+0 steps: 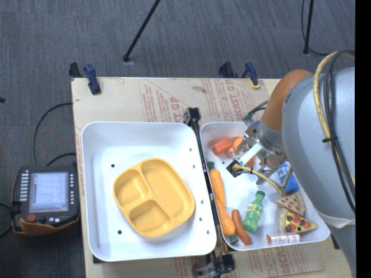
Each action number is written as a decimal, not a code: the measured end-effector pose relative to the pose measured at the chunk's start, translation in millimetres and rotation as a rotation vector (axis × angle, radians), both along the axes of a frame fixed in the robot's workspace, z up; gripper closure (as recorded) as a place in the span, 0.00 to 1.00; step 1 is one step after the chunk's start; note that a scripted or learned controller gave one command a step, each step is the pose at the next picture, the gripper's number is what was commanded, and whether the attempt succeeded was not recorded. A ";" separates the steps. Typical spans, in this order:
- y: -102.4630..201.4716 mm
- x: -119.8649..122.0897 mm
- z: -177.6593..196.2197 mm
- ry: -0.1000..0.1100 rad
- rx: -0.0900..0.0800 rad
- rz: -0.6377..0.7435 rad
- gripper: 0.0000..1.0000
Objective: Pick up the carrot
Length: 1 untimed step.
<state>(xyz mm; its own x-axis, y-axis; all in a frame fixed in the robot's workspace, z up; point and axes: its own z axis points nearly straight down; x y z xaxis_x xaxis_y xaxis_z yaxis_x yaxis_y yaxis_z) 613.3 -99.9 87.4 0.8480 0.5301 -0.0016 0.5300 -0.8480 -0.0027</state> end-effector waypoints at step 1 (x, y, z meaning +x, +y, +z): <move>12.2 17.8 -0.1 0.001 0.000 -0.240 0.00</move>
<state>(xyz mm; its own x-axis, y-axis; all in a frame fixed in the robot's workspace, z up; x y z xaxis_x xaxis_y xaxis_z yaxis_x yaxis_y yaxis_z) 631.1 -87.6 87.3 0.9496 0.3136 -0.0022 0.3136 -0.9496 -0.0028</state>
